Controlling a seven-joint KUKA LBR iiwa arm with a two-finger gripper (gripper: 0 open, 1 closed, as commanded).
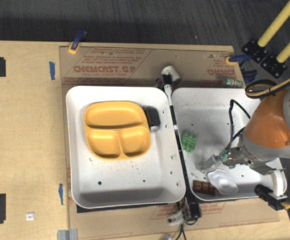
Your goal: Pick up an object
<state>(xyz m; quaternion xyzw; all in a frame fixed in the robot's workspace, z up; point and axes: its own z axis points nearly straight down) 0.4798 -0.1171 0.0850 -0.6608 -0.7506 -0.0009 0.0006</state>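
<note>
The right bin (205, 104) holds a small green block (188, 141), a brown bar (203, 186) at its front wall, and a clear whitish plastic piece (223, 181) beside the bar. My gripper (216, 160) reaches in from the right, low over the bin floor. It sits just above the clear piece and to the right of the green block. Nothing visible is held in it. The arm's orange band (267, 126) covers the bin's right side.
The left bin (79, 149) carries a yellow divided plate (117, 128) with a small black object (152, 118) at its right edge. A black cable (233, 115) loops over the right bin. Yellow poles (282, 14) stand at the back right.
</note>
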